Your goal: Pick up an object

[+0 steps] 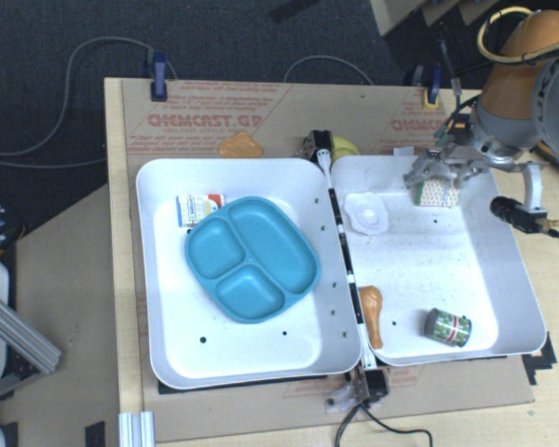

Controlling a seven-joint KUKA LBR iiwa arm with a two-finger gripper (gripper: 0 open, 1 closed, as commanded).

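The end effector [435, 177] is positioned over the far part of the right bin [489, 277], directly above a small white mesh-patterned block [435, 192]; contact with the block cannot be determined, and neither can the end effector's state. A clear plastic lid [365, 217] is located to the left of the block. A green can [447, 327] lies on its side near the front edge. An orange drumstick-shaped toy [370, 312] rests at the left wall. A blue divided plate [251, 258] and a small carton [198, 208] are contained in the left bin [168, 296].

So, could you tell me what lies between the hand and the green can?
In the camera view, bare white bin floor separates the hand from the can.
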